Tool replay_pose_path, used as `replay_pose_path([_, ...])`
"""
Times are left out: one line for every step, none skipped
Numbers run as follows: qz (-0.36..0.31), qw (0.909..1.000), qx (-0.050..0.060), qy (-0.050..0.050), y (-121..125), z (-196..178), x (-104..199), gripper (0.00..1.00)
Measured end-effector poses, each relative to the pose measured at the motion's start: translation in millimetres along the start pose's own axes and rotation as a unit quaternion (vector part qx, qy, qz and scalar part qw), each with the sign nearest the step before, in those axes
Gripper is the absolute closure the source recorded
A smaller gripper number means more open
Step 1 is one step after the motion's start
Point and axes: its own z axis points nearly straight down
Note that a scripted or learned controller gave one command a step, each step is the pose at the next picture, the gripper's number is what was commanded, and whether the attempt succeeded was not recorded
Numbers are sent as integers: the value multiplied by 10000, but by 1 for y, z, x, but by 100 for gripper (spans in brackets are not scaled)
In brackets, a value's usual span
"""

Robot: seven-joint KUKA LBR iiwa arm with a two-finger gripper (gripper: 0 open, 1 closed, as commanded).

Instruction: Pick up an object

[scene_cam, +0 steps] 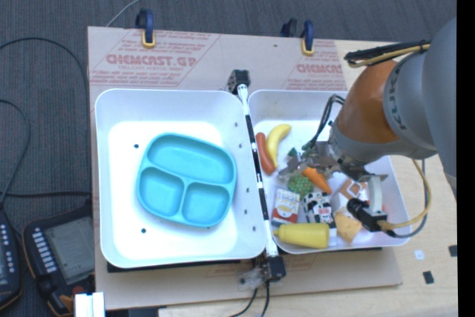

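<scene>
The right bin (293, 106) holds small toy foods. A yellow banana (276, 142) and a red sausage (261, 152) lie at its left side. A green broccoli piece (298, 182) and an orange carrot (318, 179) sit in the middle. Near the front lie a small printed packet (286, 204), a black-and-white cow-patterned carton (320, 207), a yellow mustard bottle (302, 235) and a cheese wedge (345, 225). My gripper (306, 162) is low in this bin, just above the broccoli and carrot. The wrist covers much of its fingers.
The left bin (115, 115) bears a blue three-compartment plate (185, 179). A black divider clamp (239, 79) sits between the bins. The arm with its orange band (367, 109) covers the right bin's back right part. Blue clamps (145, 22) hold the board.
</scene>
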Motion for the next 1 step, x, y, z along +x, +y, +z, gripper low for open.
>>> replay_pose_path([0,10000,-12,-3,1,-11,-1,100])
